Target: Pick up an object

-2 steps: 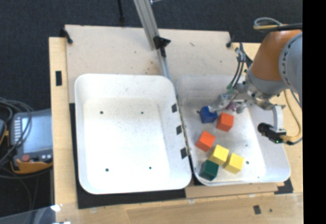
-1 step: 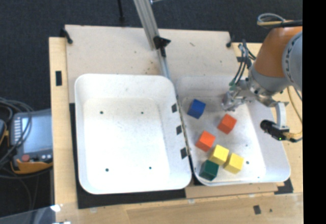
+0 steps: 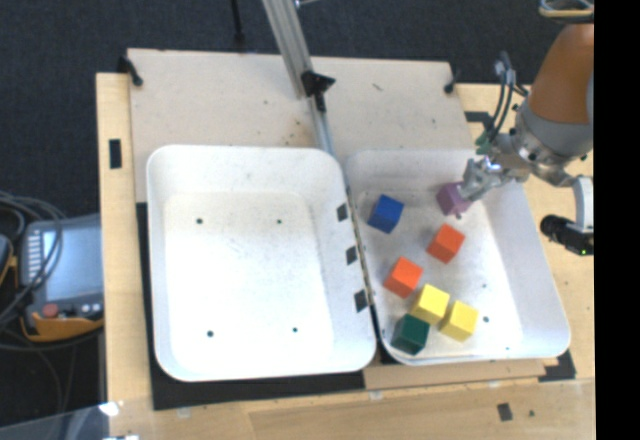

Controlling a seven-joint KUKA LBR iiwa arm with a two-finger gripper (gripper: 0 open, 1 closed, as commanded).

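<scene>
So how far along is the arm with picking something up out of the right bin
Done: the gripper has reached the right bin and sits at the purple block. In hand: that block appears pinched at the fingertips, though I cannot tell whether it is off the bin floor. Left: a clear lift. The blue block, two orange blocks, two yellow blocks and green block lie untouched.

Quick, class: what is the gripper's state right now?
Gripper: shut on the purple block, lifted above the right bin.
</scene>
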